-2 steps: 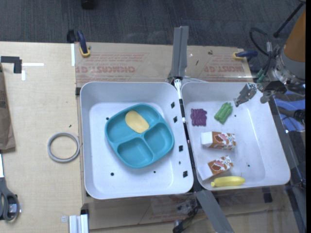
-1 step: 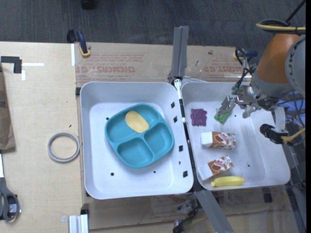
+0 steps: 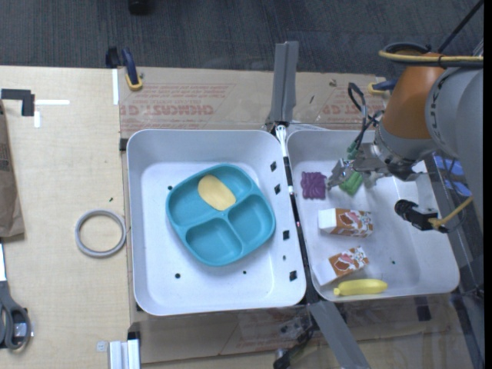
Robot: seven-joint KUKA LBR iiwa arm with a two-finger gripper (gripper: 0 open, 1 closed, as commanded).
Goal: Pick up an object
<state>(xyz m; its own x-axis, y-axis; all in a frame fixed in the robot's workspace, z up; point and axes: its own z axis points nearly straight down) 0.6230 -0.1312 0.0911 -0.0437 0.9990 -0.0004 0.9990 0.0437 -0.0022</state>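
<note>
Right now I have the gripper (image 3: 350, 177) down in the right bin (image 3: 407, 279), at its far end, with a small green object (image 3: 353, 183) at its tip. Whether the jaws are spread or pinching it I cannot tell; the wrist hides them. The green piece lies just beside the purple toy (image 3: 313, 184), and near the upper carton (image 3: 347, 221). To do this well, I would keep the fingers centred over the green piece, clear of the purple one, close fully, then lift straight up. The lower carton (image 3: 349, 262) and the banana (image 3: 360, 287) sit well apart, so they are no worry.
</note>
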